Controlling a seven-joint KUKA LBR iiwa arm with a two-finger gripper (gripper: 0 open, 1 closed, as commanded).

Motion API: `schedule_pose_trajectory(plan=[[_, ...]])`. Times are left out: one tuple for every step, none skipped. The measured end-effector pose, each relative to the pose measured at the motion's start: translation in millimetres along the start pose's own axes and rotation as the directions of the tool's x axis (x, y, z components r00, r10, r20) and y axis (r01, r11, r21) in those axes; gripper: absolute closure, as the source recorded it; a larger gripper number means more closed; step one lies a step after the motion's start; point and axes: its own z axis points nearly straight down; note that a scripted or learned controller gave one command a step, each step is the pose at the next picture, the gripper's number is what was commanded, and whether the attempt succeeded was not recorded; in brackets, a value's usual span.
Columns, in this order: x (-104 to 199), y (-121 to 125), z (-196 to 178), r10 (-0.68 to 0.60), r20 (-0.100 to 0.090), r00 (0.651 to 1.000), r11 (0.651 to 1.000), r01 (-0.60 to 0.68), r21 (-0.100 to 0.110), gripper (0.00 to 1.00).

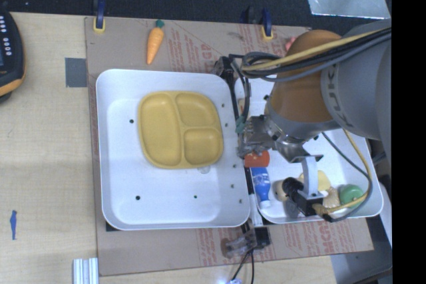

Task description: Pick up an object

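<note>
Right of the yellow plate [180,128], the hand [256,142] hangs above the blue tube [261,185], open or closed I cannot tell; the tube hugs the bin wall [299,219], so a grasp may jam or slip

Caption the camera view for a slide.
KUKA arm reaches over the right bin; a yellow divided plate lies in the left bin, a toy carrot outside it.

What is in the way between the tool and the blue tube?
Nothing that shows. The tool is right next to the blue tube, at its red end, by the right bin's left wall.
</note>
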Motion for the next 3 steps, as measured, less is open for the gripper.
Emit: schedule_pose_trajectory(plan=[[-33, -30, 0, 0.000, -0.001, 1.000, 1.000, 0.000, 0.000, 1.00], [-74, 24, -1, 0.001, 0.000, 1.000, 1.000, -0.001, -0.010, 1.00], [-72, 22, -1, -0.001, -0.002, 1.000, 1.000, 0.001, -0.006, 0.00]])
